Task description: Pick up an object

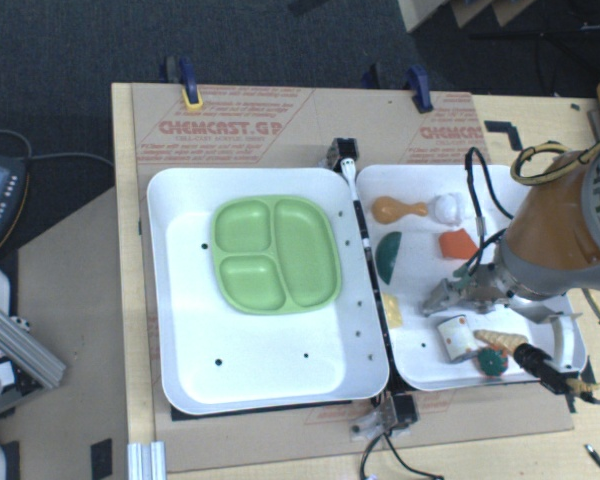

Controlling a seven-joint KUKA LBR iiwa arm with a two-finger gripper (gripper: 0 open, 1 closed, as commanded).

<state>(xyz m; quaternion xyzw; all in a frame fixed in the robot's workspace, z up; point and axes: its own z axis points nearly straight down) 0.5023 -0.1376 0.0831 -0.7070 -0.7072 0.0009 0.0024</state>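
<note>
My gripper (448,296) hangs low over the middle of the right bin (420,180), on the grey arm with the orange band (555,230) that comes in from the right. Nothing shows held in it. Just below it lies a small white cylinder (456,337). Beside that lie a tan cone (500,343) and a dark green ball (492,363). Above the gripper sits an orange block (458,243). A dark green piece (388,255) lies to its upper left.
A light green divided plate (277,254) lies in the left bin (180,298). At the right bin's back are an orange spoon-shaped toy (398,208) and a white ball (446,208). A small yellow piece (393,311) lies by the wall between the bins.
</note>
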